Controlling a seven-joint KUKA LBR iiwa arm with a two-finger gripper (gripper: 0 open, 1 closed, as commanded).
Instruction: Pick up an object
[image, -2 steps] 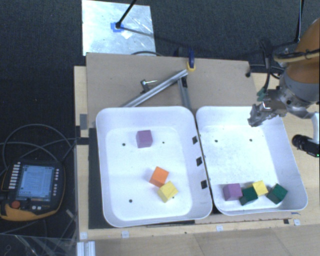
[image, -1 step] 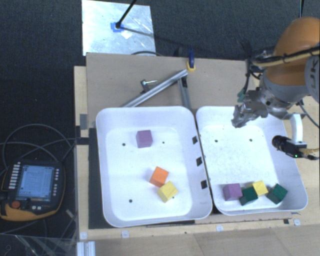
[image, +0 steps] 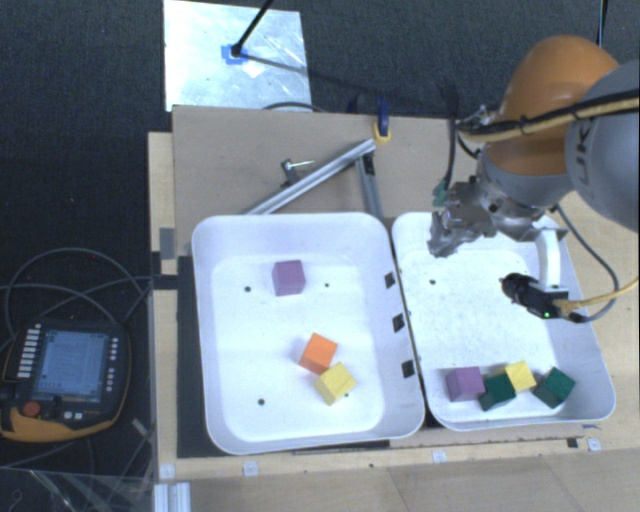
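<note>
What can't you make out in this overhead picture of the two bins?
- Pincer, camera view: small and dark above the right bin; its tips blur together, nothing seen between them.
- Arm, camera view: cut off by the top and right edges.
- Green block, camera view: the purple block and yellow block crowd it, so contact is unclear.
</note>
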